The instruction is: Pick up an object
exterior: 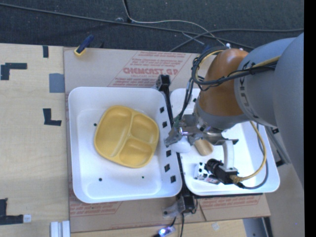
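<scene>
1. In the left bin (75, 132) we see a yellow divided plate (127, 136) lying flat; the arm covers much of the right bin (247, 149).
2. Bare floor lies open at the plate's six o'clock.
3. The gripper (176, 135) sits at the right bin's nine o'clock wall, with the plate near at its nine o'clock; we cannot tell its opening.

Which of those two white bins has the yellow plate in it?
The bin on the view's left holds the yellow divided plate; the arm hangs over the other bin.
</scene>
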Motion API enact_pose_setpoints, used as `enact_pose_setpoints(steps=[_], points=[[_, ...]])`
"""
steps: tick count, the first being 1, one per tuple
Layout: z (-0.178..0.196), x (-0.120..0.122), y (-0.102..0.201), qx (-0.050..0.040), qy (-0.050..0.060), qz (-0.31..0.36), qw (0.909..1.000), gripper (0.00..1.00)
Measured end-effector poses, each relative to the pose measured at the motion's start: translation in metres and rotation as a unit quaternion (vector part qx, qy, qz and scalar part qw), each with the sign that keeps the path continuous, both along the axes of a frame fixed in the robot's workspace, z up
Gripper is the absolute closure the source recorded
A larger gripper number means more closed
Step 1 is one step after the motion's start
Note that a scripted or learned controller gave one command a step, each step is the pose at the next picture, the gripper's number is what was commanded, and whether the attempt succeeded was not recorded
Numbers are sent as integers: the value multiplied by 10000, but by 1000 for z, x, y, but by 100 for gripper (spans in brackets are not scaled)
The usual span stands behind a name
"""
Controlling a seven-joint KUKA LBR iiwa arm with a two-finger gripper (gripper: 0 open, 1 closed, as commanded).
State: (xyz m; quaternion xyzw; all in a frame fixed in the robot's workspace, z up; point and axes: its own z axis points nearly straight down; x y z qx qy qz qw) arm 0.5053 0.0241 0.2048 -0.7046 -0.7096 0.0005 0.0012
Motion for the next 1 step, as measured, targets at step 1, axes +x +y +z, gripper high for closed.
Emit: enact_pose_setpoints(steps=[1], points=[[18,6,54,3,-8,3,10000,100]])
